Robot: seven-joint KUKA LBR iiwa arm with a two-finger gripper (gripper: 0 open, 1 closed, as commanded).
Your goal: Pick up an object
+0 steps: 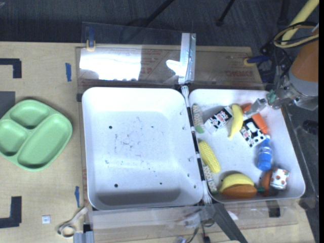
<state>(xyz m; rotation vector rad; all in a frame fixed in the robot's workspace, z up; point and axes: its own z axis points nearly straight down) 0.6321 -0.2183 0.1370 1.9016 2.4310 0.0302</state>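
Camera view: the gripper hovers at the right bin's far corner, near an orange carrot; whether it grips anything, I cannot tell. A clean descent should centre on one isolated item, such as the corn cob.

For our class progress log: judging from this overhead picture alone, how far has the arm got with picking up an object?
Done: the end effector has reached the far right edge of the right bin. In hand: nothing shows between its fingers. Left: the whole pick. The banana, corn cob, blue bottle and other toys all lie in the right bin.
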